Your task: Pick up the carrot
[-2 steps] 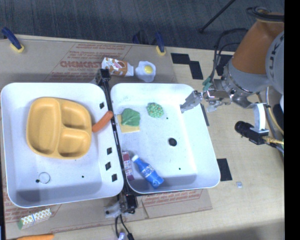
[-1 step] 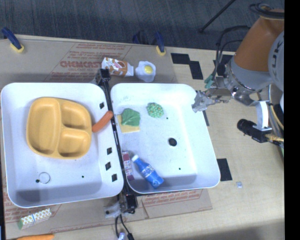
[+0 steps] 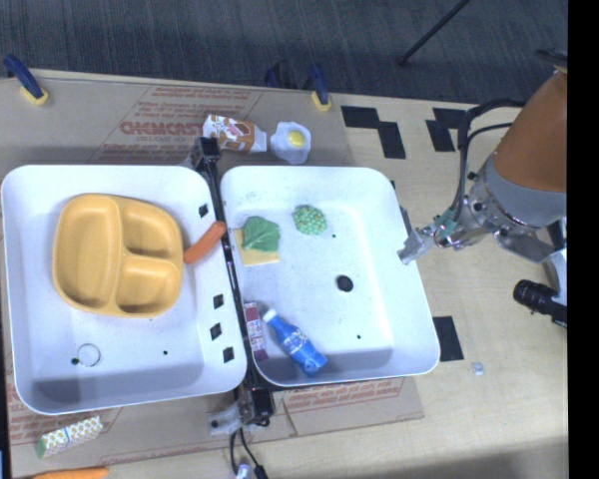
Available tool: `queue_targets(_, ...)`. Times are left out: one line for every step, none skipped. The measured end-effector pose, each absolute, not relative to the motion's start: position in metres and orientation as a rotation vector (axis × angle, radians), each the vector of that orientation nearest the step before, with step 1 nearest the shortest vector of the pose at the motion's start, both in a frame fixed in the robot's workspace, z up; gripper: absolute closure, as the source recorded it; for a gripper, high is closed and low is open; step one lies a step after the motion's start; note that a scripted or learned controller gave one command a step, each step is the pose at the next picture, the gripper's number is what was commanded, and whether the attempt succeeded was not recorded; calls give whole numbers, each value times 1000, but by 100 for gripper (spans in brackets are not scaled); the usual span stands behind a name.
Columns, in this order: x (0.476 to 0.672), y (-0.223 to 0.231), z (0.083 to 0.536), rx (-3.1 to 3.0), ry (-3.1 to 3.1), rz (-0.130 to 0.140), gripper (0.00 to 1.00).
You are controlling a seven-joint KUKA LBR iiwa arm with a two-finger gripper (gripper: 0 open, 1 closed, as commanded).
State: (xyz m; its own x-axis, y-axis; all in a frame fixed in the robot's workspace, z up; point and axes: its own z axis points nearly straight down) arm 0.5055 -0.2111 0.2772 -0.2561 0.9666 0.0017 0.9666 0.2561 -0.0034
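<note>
Camera view, fixed above the bench: two shallow white bins are seen side by side, a left bin [image 3: 20,297] and a right bin [image 3: 404,297]; one carrot [image 3: 204,243] is counted, lying in the left bin at its right edge, tilted, one end touching the yellow tray [image 3: 115,254] and the other end near the divider between the bins; one yellow tray with three compartments is noted in the left bin.

In the right bin, one blue bottle [image 3: 296,342] is lying near the front wall; one dark red packet [image 3: 253,329] is set just beside it, against the divider; one green leafy piece on a yellow slab [image 3: 260,239] is seen near the carrot, across the divider; one green bumpy ball [image 3: 309,219] is noted beside it; one small black disc [image 3: 344,284] is seen on the bin floor.

Behind the bins, one brown-and-white carton [image 3: 230,133] and one white cup with a yellow centre [image 3: 292,142] are recorded.

One arm is seen at the right, outside the bins; the gripper [image 3: 419,242] is held just beside the right bin's outer rim, pointing leftward, well apart from the carrot; whether the pincer is wide or narrow cannot be told; nothing is seen between its tips.
</note>
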Motion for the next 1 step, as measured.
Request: queue_targets(477, -211, 328, -1394, -2817, 2, 100)
